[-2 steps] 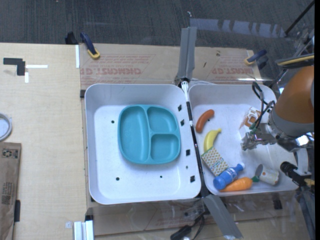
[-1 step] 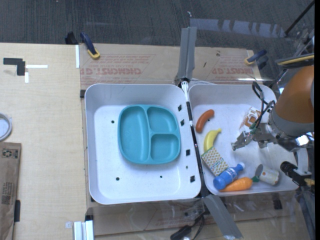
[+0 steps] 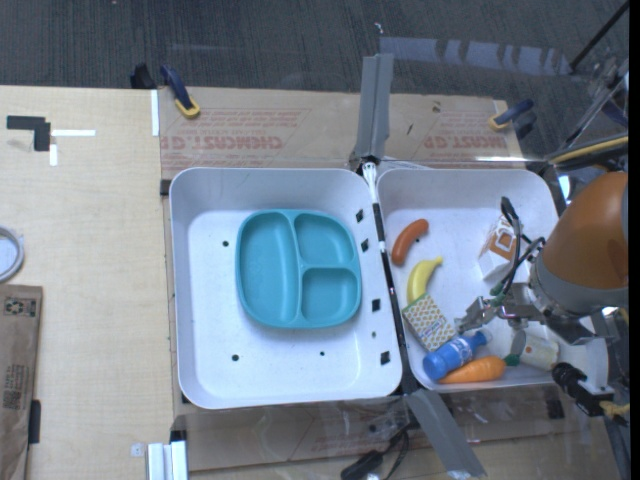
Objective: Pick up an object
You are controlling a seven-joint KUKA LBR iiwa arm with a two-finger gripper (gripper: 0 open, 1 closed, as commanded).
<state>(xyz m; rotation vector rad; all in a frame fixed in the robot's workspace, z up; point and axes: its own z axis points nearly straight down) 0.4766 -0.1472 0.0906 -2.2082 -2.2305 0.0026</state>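
Objects for picking were seen gathered in the right bin point(image 3: 455, 193), in the lower right of the frame. A blue bottle point(image 3: 452, 356) lay near the bin's bottom edge, with an orange carrot point(image 3: 474, 371) touching it just below. A patterned packet point(image 3: 428, 319) sat just above and left of the bottle, a yellow banana point(image 3: 422, 276) above that, and a red-orange sausage point(image 3: 408, 240) nearer the top left of the bin. A small white and orange pack point(image 3: 500, 241) lay toward the upper right of the bin, and a pale cylinder point(image 3: 537, 351) near the lower right.

The arm point(image 3: 592, 243), grey with its orange band, was seen reaching in from the right edge of the frame. The tool point(image 3: 482, 311) was positioned low over the right bin, just above and right of the bottle. Whether it was open or closed could not be told, and nothing could be seen held in it.

In the left bin point(image 3: 200, 268), at the frame's centre, a teal divided plate point(image 3: 298, 268) was set. Both bins were placed on the light wooden table point(image 3: 80, 218).
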